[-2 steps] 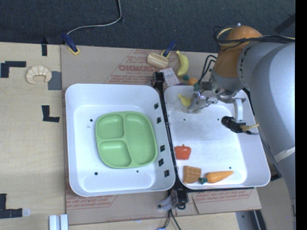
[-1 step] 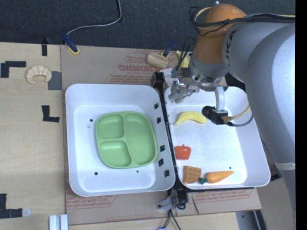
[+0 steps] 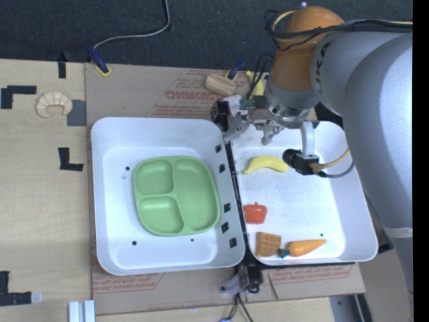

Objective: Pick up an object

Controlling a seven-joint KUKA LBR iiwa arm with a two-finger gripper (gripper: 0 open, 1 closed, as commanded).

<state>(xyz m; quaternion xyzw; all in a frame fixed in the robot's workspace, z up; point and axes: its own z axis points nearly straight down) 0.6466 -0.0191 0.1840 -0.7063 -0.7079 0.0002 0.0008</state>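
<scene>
The right bin [image 3: 348, 206] holds a yellow banana [image 3: 266, 165] near its far left side. A small red tomato-like toy [image 3: 255, 212] lies by the divider, with a tan waffle square [image 3: 267, 243] and an orange carrot [image 3: 305, 247] along the near wall. My gripper [image 3: 260, 130] hangs over the far left corner of this bin, just beyond the banana and apart from it. Nothing shows in its grasp. The wrist and cables hide its tip.
A green divided plate [image 3: 177, 194] lies in the left bin [image 3: 107, 180]. Outside the bins, a croissant [image 3: 53, 102] sits on the bench at far left and a tan roll [image 3: 220, 84] rests behind the bins. A black cable plug [image 3: 301, 161] dangles over the right bin.
</scene>
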